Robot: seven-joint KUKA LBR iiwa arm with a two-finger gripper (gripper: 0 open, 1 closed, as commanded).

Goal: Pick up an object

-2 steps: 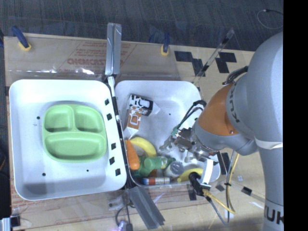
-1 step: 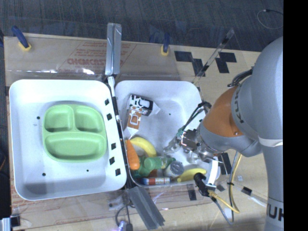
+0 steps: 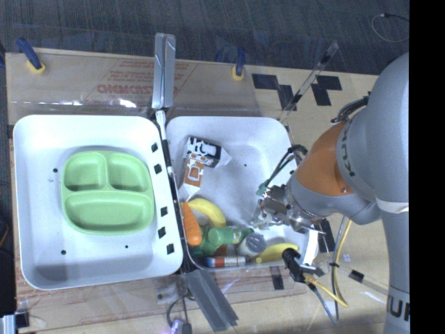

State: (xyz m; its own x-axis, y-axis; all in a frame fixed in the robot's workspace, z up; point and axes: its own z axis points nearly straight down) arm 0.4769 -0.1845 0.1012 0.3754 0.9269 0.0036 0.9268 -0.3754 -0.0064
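The right bin [image 3: 268, 141] holds a pile of objects along its near side. A yellow banana [image 3: 206, 210] lies beside an orange carrot [image 3: 192, 226], with a green bottle [image 3: 222, 237] and its grey cap [image 3: 255, 243] just in front. A second yellow banana [image 3: 277, 251] rests at the near right corner, and a red-and-dark marker [image 3: 224, 261] lies along the near wall. A white and orange snack packet [image 3: 197, 162] lies farther back on the left. My gripper [image 3: 266, 213] hangs low over the bin's right side, just above the grey cap and the second banana.
The left bin [image 3: 31, 193] carries a green divided plate [image 3: 108, 191]. A metal divider with black clips [image 3: 164, 186] separates the bins. Cables trail from my wrist at the bench's near right. The far half of the right bin's floor is bare.
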